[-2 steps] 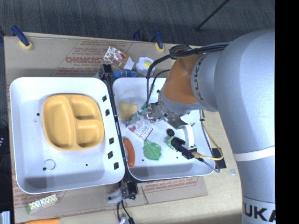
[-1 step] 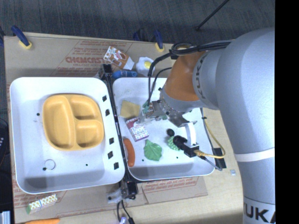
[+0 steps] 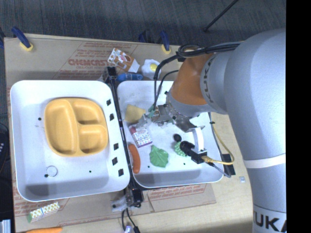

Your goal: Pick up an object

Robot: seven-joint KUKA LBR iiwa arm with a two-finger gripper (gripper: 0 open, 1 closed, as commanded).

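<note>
Arm: grey KUKA arm with orange band (image 3: 192, 84) reaches from the right, angled down over the right white plastic bin (image 3: 209, 176).
Gripper (image 3: 156, 116): low among the contents, near the pale yellow wedge (image 3: 134, 113) and the pink-patterned packet (image 3: 142, 138); likely positioned for a grasp attempt there.
Fingers: state cannot be determined; wrist hardware obscures them.
Other candidates: green leaf-shaped piece (image 3: 159, 156), orange sausage-shaped piece (image 3: 134, 158) by the divider.
Left white bin (image 3: 29, 178): holds a yellow compartment tray (image 3: 75, 126).
Counter (image 3: 63, 57): cardboard-lined, clamped at corners; dark carpet beyond.
</note>
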